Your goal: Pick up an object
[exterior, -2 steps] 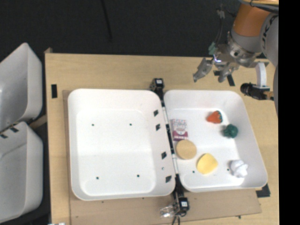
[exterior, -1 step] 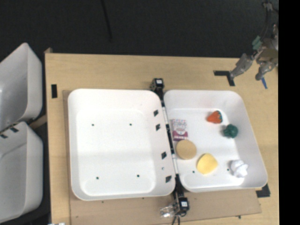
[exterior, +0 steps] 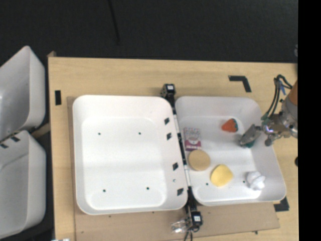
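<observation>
Bench (exterior: 115,77) setup is pretty simple: light wood top with two shallow white bins sitting side by side, touching along the middle where a row of small black clips runs down the seam. Left bin (exterior: 85,154) is the wider-looking one. Right bin (exterior: 266,164) has all the stuff in it.

So what's in there: a red-orange piece with a bit of green on it (exterior: 229,125) up near the far side, a small purple and white packet (exterior: 192,138) right next to the seam, a tan round disc (exterior: 199,160) just below the packet and nearly touching it, a yellow lumpy ball (exterior: 221,175) just beside the disc toward the near right, and a crumpled white wad (exterior: 255,180) in the near right corner area.

Arm comes in from the right, and the gripper (exterior: 257,136) hangs over the right side of the right bin, between the red-orange piece and the bin's right wall. Its two fingers are spread apart, one greyish finger (exterior: 248,136) angled down to the left, the other near the wall. Nothing sits between them. Everything lies on the bin floor, well apart from the fingers except the red-orange piece, which is near.
</observation>
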